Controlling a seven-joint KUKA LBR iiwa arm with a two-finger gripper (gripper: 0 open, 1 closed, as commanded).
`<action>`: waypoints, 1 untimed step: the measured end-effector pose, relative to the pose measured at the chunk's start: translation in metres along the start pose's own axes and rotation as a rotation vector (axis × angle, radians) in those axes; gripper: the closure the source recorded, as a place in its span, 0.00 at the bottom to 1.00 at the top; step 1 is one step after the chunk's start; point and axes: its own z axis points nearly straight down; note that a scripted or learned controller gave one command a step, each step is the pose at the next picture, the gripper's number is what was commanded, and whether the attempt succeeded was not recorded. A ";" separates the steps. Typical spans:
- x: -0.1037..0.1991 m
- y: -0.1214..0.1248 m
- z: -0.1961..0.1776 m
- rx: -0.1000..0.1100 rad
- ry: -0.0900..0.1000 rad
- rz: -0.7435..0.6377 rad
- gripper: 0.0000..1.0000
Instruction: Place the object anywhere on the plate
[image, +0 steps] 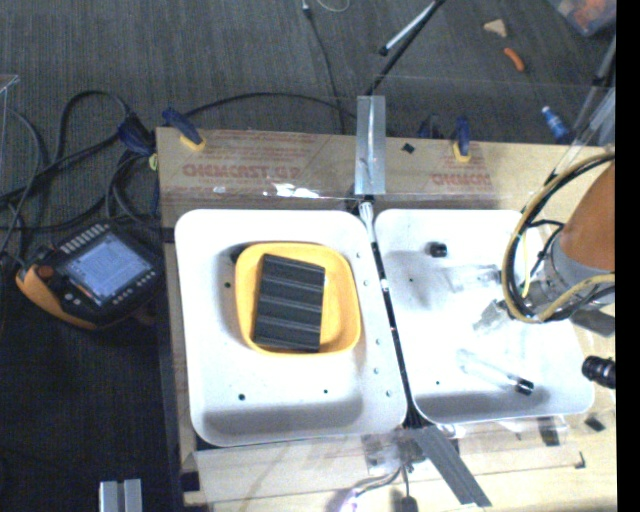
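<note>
The dark ribbed block (290, 301) lies flat on the yellow plate (343, 305) in the left bin (205, 330), so placing seems done. The arm (585, 235) is over the right bin (430, 385); I cannot tell its hand's state. Next, it only needs to stay away.

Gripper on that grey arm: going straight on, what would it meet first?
Probably the bare floor of the right shallow white bin; the blurred gripper seems to point down there, depth unclear.

Bright, even overhead light, soft focus.
White bins (290, 420) glare slightly; faint shadows; arm (590, 240) at right edge blurred.
</note>
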 end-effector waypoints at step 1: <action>0.000 0.000 0.000 0.000 0.000 0.000 0.00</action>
